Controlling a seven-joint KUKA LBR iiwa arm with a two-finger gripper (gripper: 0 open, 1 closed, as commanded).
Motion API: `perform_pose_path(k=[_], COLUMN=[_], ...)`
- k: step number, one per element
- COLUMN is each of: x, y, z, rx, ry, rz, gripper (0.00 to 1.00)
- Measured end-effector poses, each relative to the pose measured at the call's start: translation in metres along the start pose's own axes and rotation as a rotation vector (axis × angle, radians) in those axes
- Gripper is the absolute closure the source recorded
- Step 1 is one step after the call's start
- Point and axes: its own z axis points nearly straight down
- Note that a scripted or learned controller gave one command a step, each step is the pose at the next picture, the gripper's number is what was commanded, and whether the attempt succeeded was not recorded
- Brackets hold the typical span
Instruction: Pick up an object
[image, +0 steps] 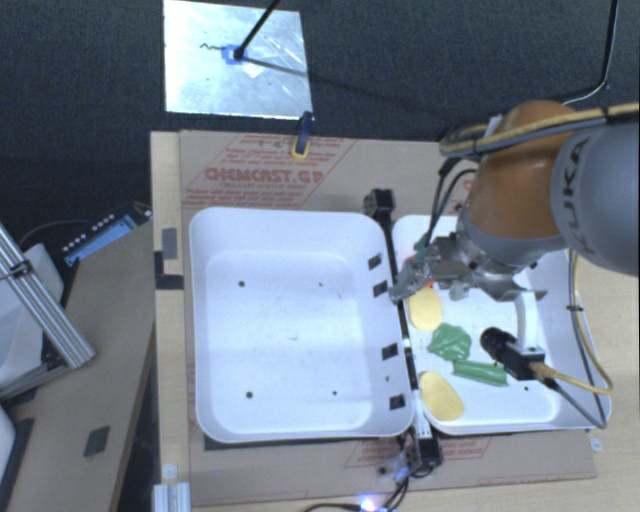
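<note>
There are two white bins, the left bin (290, 330) and the right bin (505, 405). In the right bin I count four small things. Two are yellow ovals, the upper yellow oval (426, 311) and the lower yellow oval (441, 396). Two are green, the light green piece (450, 342) and the darker green long piece (480, 373). Four small black tabs (380, 289) sit between the bins.

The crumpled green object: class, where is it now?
Camera view: the crumpled green object lies in the right bin, between two yellow ovals, beside a long green piece.
</note>
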Motion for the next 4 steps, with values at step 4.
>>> perform_pose_path(k=[4], x=[0.042], y=[0.132], z=[-0.162], rx=[-0.026], ry=[-0.002], rz=[0.005], gripper=[1.00])
